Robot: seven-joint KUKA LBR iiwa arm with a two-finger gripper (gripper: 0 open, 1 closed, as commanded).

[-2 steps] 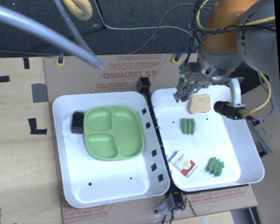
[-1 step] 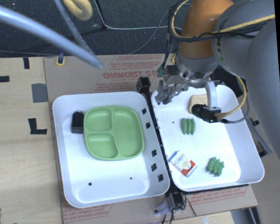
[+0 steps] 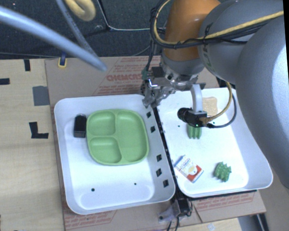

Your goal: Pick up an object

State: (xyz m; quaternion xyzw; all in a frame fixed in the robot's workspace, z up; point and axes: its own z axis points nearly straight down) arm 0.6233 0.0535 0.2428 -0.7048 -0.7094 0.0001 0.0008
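green divided plate, flat, left bin

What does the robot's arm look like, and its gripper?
The arm is thick, smooth and grey, with a rounded orange band above the wrist. A yellow cable runs along it. The gripper is small, of dark and silvery metal.
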